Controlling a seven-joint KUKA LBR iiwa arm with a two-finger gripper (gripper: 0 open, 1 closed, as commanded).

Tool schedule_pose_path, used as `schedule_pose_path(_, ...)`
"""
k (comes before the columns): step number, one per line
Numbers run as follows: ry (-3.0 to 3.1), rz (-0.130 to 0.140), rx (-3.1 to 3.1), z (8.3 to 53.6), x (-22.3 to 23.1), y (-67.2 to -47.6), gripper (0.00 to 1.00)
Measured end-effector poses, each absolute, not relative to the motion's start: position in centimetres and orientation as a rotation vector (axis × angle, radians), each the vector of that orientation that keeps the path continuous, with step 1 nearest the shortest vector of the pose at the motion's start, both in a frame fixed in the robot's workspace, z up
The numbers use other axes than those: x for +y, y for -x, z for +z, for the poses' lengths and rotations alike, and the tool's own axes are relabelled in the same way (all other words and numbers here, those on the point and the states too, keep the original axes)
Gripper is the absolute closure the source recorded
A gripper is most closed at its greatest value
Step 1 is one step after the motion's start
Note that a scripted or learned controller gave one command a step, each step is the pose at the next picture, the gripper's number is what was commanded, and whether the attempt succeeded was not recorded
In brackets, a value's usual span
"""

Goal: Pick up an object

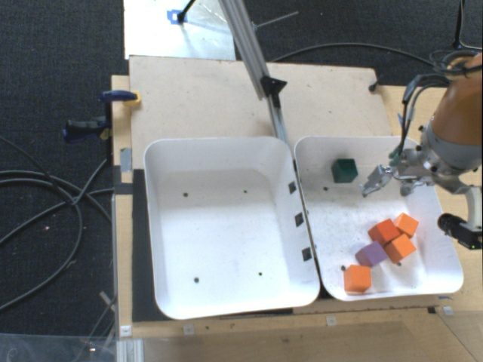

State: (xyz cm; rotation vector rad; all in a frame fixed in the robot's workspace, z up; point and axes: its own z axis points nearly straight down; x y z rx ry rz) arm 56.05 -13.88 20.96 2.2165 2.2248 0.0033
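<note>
Five blocks lie in the right bin (453, 277), none held. Nearest the camera sits a lone orange block (358, 278); behind it a purple block (370, 254) touches a cluster of three orange blocks (396, 237), a crowding likely to hinder a clean grasp. Farther back, the gripper (392, 179) hovers with fingers spread and nothing between them. Beyond it, the green block (344, 170) stands apart, the easiest target. Left bin (219, 153) holds nothing graspable.

The grey arm with its orange band reaches in from the right, its tool (392, 178) hanging low with both fingers spread apart, holding nothing.
</note>
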Motion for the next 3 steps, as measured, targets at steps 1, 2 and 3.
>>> schedule_pose_path(1, -2.215, 0.000, 2.230, 8.6, -12.7, -65.9, 0.00)
schedule_pose_path(2, -2.207, 0.002, 2.228, 10.2, -12.8, -66.0, 1.00)
schedule_pose_path(3, -2.213, 0.001, 2.225, 9.1, -12.0, -65.4, 1.00)
